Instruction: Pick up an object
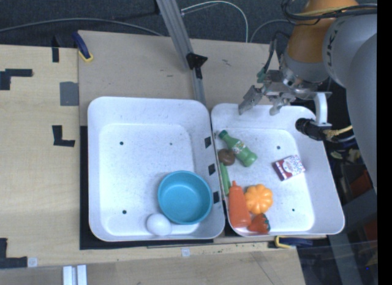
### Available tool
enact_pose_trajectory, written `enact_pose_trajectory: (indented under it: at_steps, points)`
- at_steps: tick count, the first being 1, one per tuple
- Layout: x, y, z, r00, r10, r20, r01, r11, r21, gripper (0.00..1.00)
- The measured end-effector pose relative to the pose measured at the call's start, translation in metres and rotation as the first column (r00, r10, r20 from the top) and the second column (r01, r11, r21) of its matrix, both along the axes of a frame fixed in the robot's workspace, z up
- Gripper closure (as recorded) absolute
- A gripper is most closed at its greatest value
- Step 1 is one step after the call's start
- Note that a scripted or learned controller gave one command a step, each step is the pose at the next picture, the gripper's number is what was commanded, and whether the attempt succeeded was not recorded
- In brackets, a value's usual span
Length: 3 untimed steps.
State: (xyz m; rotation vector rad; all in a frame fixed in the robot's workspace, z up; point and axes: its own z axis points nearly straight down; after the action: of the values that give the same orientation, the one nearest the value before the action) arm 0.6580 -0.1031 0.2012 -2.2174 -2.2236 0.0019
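My gripper (262, 104) hangs over the far rim of the right bin (318, 216), its two fingers spread apart and nothing between them. Below it in that bin lie a green bottle (239, 149), a small brown item (226, 156), a thin green vegetable (225, 178), an orange-red bottle (238, 206), an orange pumpkin (258, 198), a red piece (260, 223) and a red-and-white packet (288, 167). The left bin (122, 118) holds a blue bowl (185, 196) and a white ball (158, 223) at its near edge.
A grey metal pole (177, 26) slants across the bench behind the bins. Black cables (324, 132) run along the right bin's right side. Wooden bench top lies to the left.
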Motion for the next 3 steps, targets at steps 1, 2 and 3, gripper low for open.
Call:
enact_pose_trajectory:
  at_steps: [1, 2, 3]
  points:
    - [0.0, 0.0, 0.0, 1.0, 0.0, 0.0, 0.0, 1.0, 0.0, 0.0]
    - [0.002, -0.009, -0.056, 1.0, -0.002, -0.005, 0.002, 1.0, -0.002, 0.0]
    - [0.0, -0.009, -0.11, 1.0, -0.001, -0.006, 0.001, 1.0, -0.001, 0.0]
